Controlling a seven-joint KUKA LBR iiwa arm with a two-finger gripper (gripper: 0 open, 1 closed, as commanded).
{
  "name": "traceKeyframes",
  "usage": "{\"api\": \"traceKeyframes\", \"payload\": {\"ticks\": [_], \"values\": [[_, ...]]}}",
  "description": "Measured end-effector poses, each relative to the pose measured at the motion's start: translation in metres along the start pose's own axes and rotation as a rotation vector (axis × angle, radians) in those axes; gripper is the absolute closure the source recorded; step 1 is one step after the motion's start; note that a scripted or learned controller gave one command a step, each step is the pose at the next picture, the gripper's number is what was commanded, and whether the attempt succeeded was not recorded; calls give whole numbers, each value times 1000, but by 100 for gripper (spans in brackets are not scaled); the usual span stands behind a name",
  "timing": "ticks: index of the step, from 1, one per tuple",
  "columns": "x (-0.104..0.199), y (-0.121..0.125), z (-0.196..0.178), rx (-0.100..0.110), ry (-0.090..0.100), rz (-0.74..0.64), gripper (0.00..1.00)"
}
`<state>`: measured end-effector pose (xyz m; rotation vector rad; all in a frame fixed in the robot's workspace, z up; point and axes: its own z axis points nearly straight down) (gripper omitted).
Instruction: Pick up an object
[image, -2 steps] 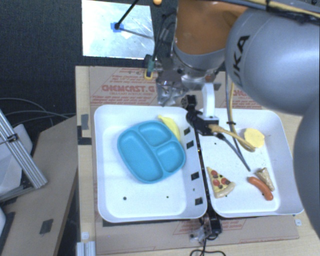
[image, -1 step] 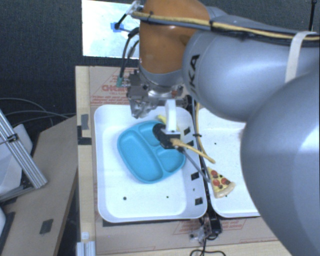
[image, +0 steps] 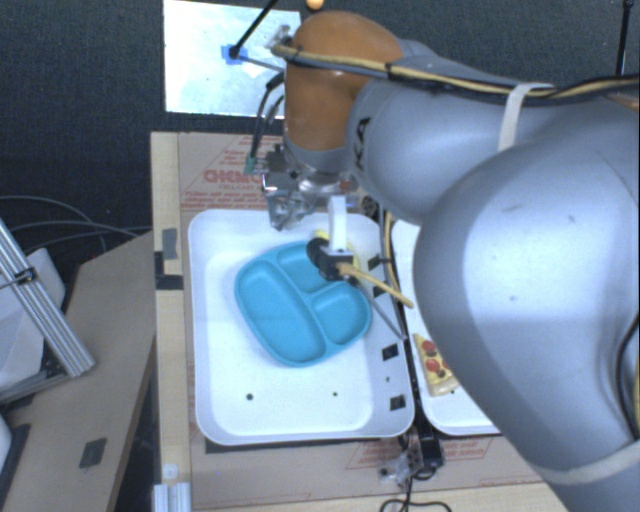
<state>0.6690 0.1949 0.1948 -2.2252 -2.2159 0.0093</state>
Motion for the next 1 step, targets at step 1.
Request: {"api": "traceKeyframes", "payload": {"ticks": [1], "values": [[14, -38, -120, -17, 9, -10, 100]]}}
